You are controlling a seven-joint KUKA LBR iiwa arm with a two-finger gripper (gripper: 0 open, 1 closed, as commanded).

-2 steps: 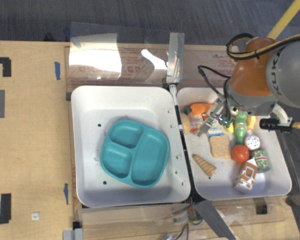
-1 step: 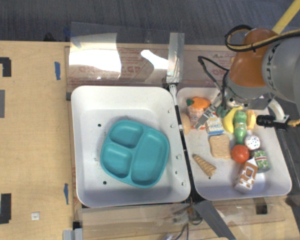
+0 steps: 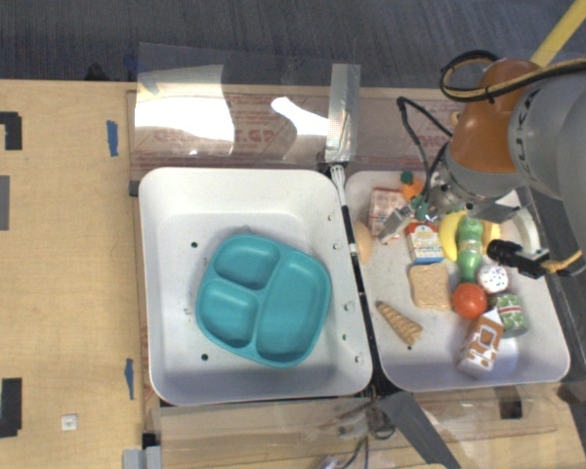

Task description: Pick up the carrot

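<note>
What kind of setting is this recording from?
Likely a robotics lab bench for pick tests: a grey arm over two white bins, toy food, and a teal divided plate.

The carrot (image 3: 409,178) is a small orange piece with a bit of green at its top end, sitting in the upper right of the frame at the far edge of the right-hand white bin (image 3: 542,360). Much of it is hidden, so its pose is hard to tell. It lies just beside a pinkish packet (image 3: 385,206) among the other toy foods.
</note>
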